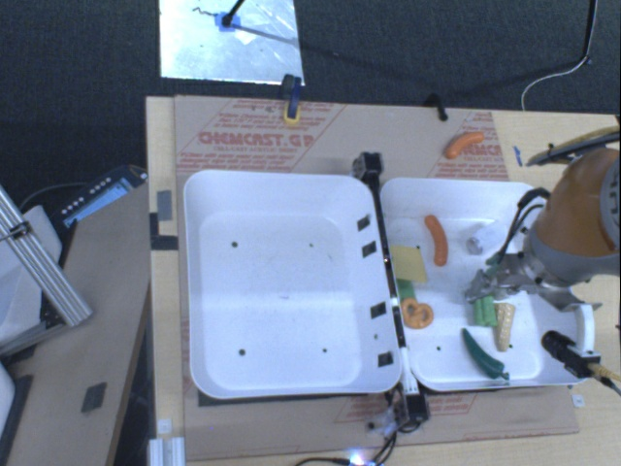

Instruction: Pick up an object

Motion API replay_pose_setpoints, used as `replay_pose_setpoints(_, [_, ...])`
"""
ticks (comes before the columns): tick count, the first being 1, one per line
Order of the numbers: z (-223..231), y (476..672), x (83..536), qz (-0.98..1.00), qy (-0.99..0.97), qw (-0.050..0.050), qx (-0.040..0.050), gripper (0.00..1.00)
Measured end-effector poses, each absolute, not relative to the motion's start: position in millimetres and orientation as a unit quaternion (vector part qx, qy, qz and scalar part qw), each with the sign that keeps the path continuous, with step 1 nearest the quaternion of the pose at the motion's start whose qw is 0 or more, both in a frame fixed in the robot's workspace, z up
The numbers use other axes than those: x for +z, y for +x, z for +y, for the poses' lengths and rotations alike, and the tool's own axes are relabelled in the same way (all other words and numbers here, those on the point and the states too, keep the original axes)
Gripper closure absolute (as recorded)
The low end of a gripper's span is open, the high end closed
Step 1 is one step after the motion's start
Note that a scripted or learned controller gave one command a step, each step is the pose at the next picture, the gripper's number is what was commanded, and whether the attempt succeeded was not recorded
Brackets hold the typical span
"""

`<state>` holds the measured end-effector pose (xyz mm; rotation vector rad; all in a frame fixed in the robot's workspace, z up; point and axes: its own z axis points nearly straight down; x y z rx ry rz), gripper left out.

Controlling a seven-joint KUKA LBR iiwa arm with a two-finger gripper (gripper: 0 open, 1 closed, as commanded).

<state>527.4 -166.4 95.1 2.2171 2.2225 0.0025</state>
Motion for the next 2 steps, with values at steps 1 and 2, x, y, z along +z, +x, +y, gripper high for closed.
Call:
replay_pose_setpoints(1, [-93.9, 591.0, 192.8, 0.711, 0.703, 0.005, 0.0043, 1.0])
replay_pose_setpoints(2, [-40.1, 617.8, 184.5, 0.711, 0.704, 0.001, 0.0017, 1.0])
